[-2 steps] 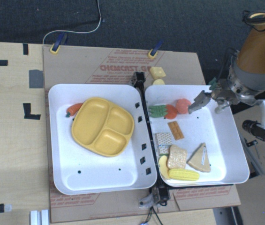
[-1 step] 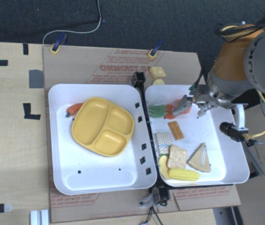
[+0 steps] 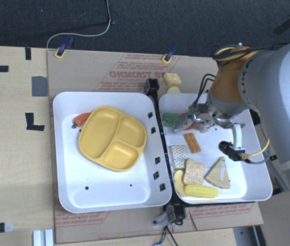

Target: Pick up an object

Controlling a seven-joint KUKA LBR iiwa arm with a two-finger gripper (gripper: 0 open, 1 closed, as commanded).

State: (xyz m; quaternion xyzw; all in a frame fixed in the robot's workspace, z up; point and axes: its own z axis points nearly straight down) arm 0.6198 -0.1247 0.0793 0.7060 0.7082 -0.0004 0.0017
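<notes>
My gripper (image 3: 192, 120) is low in the upper left part of the right bin (image 3: 255, 152), under the orange band of the wrist. It sits right beside a green leafy item (image 3: 171, 119) and just above a small brown bar (image 3: 191, 142). Further down lie a pale cracker (image 3: 178, 151), a toast slice (image 3: 194, 171), a corn cob (image 3: 201, 191), a banana (image 3: 178, 179) and a sandwich wedge (image 3: 219, 173). Nothing shows as lifted off the bin floor.
The left bin (image 3: 70, 188) holds a yellow divided plate (image 3: 113, 137) with an orange carrot (image 3: 81, 119) at its upper left. Two yellow pieces (image 3: 172, 79) lie on the cardboard behind the bins. The grey arm (image 3: 273, 101) covers the right bin's far right side.
</notes>
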